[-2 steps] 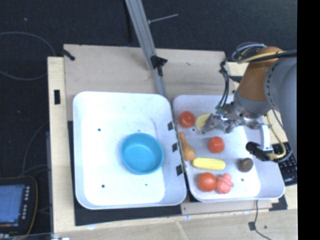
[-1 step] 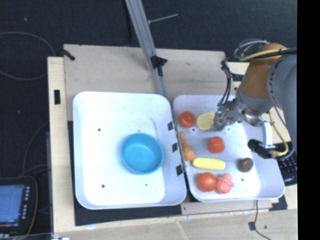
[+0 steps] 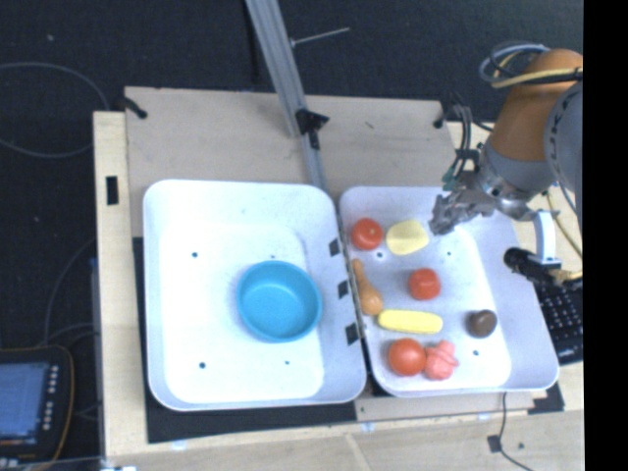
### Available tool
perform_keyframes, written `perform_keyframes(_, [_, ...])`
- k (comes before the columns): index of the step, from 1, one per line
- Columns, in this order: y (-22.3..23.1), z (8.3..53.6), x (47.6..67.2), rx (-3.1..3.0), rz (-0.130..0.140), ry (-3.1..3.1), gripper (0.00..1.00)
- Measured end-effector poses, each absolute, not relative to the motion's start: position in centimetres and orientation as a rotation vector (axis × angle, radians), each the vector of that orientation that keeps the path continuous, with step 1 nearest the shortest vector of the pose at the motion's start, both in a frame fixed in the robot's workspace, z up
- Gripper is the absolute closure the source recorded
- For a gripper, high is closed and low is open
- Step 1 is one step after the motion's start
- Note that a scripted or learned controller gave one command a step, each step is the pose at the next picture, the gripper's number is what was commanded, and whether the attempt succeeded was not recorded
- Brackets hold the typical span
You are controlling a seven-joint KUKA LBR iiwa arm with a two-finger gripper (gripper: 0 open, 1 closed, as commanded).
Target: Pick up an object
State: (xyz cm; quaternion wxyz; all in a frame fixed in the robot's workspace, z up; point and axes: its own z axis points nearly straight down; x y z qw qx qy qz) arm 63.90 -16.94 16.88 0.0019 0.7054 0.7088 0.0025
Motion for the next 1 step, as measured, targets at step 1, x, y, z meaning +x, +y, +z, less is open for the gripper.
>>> perform_keyframes(1, [-15.96,22.58,64.13,2.211,0.008,2.228,1.00])
